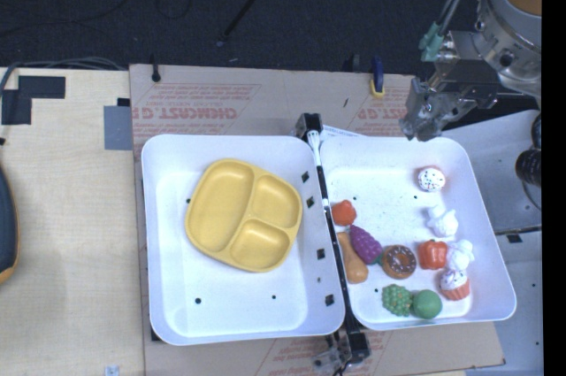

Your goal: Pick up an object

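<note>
On the left, a yellow divided plate [244, 214] lies alone in the left bin [168, 295], probably kept apart as a drop-off spot, and the cardboard sheet [212, 100] under both bins carries upside-down red print too faint to read with confidence. In the right bin [389, 162], small toy foods cluster along the lower and right side, among them a purple grape bunch [364, 242], a chocolate doughnut [399, 261] and a white speckled ball [431, 180]. The gripper [423, 119] hangs above that bin's far right corner with nothing visibly held; whether it is wide or narrow cannot be told.

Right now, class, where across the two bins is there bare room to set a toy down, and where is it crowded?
Bare floor: left bin below the yellow divided plate; right bin left of the white spotted ball. Crowded: around the donut, purple grapes and broccoli.
</note>
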